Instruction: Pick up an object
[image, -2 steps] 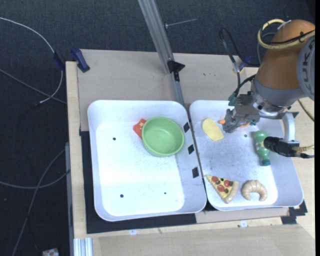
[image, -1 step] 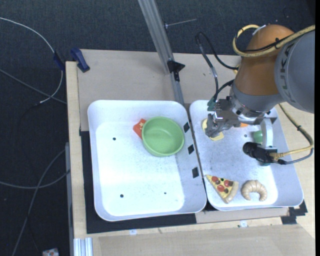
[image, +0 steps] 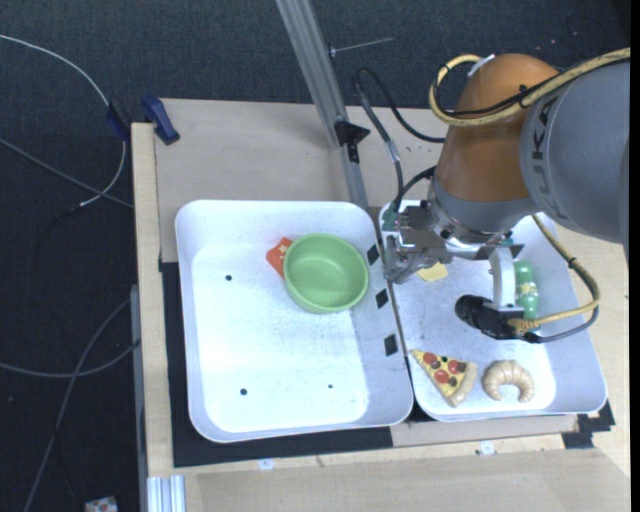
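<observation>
Left bin (image: 200, 300): white, shallow, speckled floor. A green bowl (image: 325, 272) sits at about 1 o'clock in it, upright, round, plain light green inside, no contents visible. A small orange-red object (image: 277, 256) touches the bowl at its 10 o'clock. It is partly hidden by the rim and its kind is unclear.

The gripper (image: 400, 262) hangs at about 10 o'clock of the right bin (image: 590, 385), just beside the wall shared by the two bins. It is a metal block under the grey arm with the orange band. Whether it is spread or closed can't be told from this angle, and nothing is seen pinched in it.

A small pale yellow piece (image: 433, 271) lies flat at the gripper's 4 o'clock, just beside it. Contact can't be told.

A toy pizza slice (image: 443, 373) is at 7 o'clock of the right bin. It has a tan crust, red topping dots, and its tip points to 10 o'clock.

A toy croissant (image: 508, 380) is at 5 o'clock, just beside the pizza slice. It is golden brown and curved.

A green and white object (image: 524, 285) is at 3 o'clock, partly covered by the arm.
</observation>
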